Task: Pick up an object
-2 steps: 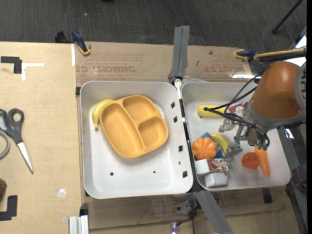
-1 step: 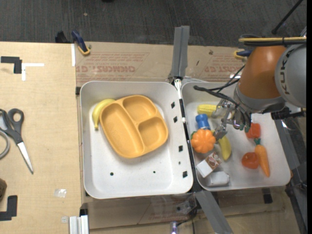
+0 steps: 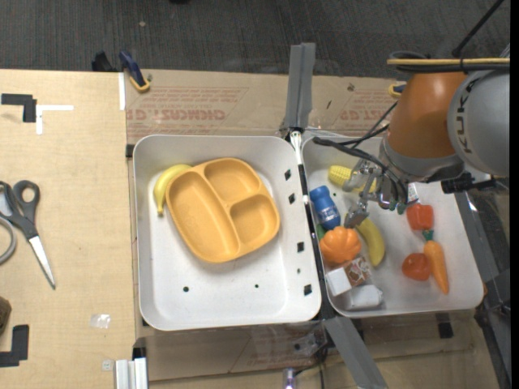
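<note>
- Near edge of the right bin (image 3: 474,298): a white packet (image 3: 357,286), a pumpkin (image 3: 340,244), a carrot (image 3: 438,264).
- Mid-bin, a banana (image 3: 374,241) lies just below the gripper (image 3: 362,205), a likely pick.
- The fingers look parted around nothing; this seems the approach step.
- Next: descend squarely, then close.
- Farther back lie a blue bottle (image 3: 325,206) and corn (image 3: 340,173).

A dark grey carpet (image 3: 243,19) fills the top of the view. Below it lies a light wood worktop (image 3: 69,217), evenly lit. Brown cardboard (image 3: 211,108) with red print covers its middle strip. Scissors (image 3: 31,225) rest near the left edge, black tape marks (image 3: 20,104) sit above them, and a blue clamp (image 3: 134,70) grips the far edge.
</note>
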Robot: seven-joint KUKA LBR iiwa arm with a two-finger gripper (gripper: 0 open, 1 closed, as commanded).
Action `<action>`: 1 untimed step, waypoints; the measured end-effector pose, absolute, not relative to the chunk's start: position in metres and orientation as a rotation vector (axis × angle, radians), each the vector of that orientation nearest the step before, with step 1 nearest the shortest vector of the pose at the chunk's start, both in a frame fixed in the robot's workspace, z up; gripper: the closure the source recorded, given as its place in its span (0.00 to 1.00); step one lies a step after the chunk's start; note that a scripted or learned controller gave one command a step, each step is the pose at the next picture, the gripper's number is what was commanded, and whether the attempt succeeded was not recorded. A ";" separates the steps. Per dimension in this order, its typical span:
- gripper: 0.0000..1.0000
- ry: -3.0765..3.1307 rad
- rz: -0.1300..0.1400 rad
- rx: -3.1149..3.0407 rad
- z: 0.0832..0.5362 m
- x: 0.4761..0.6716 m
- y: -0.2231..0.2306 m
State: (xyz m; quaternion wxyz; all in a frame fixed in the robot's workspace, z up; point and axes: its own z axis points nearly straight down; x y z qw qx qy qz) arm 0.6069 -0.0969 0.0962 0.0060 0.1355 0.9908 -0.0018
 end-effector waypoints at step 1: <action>1.00 3.099 -0.004 0.416 0.106 0.608 -0.094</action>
